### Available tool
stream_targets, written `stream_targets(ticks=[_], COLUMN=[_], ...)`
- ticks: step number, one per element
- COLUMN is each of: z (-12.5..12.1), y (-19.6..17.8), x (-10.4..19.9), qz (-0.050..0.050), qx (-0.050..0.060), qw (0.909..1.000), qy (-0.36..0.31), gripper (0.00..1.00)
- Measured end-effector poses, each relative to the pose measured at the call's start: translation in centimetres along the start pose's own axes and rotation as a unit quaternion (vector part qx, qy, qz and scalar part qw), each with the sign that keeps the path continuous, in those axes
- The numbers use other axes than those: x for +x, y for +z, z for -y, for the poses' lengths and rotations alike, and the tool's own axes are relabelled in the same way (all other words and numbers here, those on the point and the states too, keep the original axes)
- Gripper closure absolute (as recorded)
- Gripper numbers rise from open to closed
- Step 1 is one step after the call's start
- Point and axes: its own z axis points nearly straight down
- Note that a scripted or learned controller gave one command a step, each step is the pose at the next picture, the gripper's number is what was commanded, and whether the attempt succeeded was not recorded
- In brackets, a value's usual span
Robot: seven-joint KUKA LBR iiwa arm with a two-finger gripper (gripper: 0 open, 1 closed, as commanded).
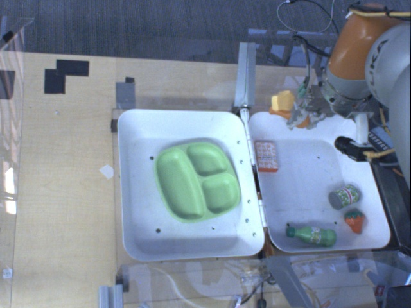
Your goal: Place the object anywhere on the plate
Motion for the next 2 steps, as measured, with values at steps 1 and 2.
stream_targets(ticks=[1, 2], z=[-0.2, 8.5], y=[-1.4, -1.4], x=[6.6, 16.4], qz=[-0.001, -0.001], qx=[-0.001, -0.001], qw=[0.9829, 0.9770], qy=[-0.184, -0.213], gripper=[1.00, 1.00])
